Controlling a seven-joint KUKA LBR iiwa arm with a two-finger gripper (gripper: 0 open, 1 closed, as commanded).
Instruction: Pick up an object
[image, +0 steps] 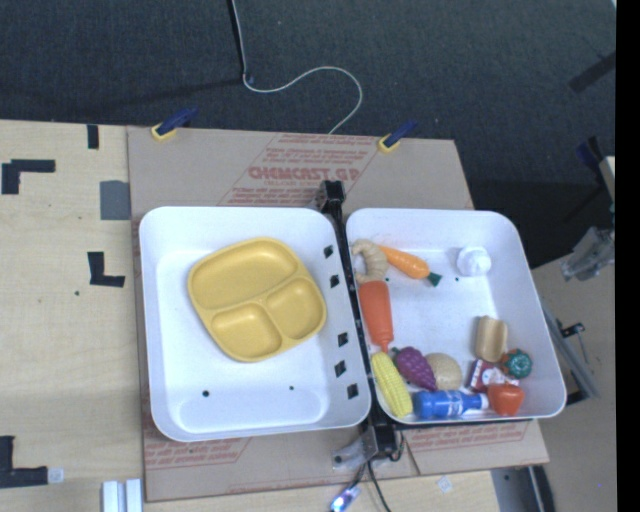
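The camera view looks down on a cardboard sheet (300, 170) held at its far edge by two clamps (175, 122), with a thin white cable (318, 76) looping beyond it.

The left bin (170, 380) carries a yellow divided plate (258, 298), which lies toward the bin's far-left part, with bare white floor along the near edge.

The right bin (520, 270) holds the things to pick.
- **Far-left corner:** a pale knobbly toy (368, 258) lies here, with a toy carrot (405, 263) just beside it, its green tip toward the bin's middle.
- **Far edge:** a small white cap (473, 261) sits apart from the rest.
- **Left wall:** an orange cylinder-like toy (377, 312) lies along it, and a toy corn cob (391, 383) lies nearer the front.
- **Near edge:** a purple toy (413, 367), a beige rounded piece (444, 372) and a blue bottle (450, 404) crowd together.
- **Near-right corner:** a tan block (489, 338), a red-and-white packet (485, 375), a red toy (507, 399) and a small green-and-red ball (518, 364) cluster here.

How the jaws stand cannot be told.
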